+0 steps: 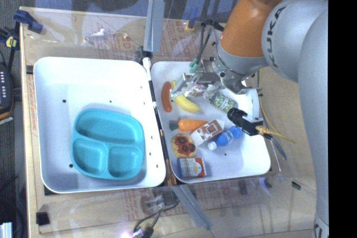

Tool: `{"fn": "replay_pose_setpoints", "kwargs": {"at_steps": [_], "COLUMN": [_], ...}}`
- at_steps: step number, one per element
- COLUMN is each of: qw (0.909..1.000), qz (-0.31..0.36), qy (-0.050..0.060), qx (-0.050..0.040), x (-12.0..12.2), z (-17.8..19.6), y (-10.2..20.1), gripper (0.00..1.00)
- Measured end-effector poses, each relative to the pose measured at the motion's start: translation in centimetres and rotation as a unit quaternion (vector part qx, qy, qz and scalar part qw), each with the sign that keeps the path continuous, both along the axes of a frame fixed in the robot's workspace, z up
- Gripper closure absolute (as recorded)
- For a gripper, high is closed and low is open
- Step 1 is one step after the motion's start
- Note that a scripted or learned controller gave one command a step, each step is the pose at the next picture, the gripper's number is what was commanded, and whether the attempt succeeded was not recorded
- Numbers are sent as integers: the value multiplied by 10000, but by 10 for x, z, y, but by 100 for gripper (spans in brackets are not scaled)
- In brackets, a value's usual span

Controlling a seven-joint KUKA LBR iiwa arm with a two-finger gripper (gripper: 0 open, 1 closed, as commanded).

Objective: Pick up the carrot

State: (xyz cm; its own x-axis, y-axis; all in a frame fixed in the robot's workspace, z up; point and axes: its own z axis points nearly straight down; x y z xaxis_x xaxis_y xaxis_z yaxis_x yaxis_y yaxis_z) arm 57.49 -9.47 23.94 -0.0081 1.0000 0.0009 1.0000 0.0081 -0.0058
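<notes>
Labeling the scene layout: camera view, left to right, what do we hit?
Teal divided tray → left bin wall → sausage → pizza slice → carrot → blue-capped bottle → arm's orange band.

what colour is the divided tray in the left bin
Light blue, turquoise; the divided tray shows plainly in the camera view.

The grey arm [290,36] bears the letters "KUKA".
</notes>
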Motion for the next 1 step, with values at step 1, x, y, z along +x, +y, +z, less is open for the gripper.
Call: {"fn": "replay_pose_setpoints", "kwargs": {"at_steps": [1], "qw": [9984], "qz": [-571], "qy": [-1], "qx": [-8], "x": [-50], "z": [-54], "y": [-67], "gripper": [0]}}
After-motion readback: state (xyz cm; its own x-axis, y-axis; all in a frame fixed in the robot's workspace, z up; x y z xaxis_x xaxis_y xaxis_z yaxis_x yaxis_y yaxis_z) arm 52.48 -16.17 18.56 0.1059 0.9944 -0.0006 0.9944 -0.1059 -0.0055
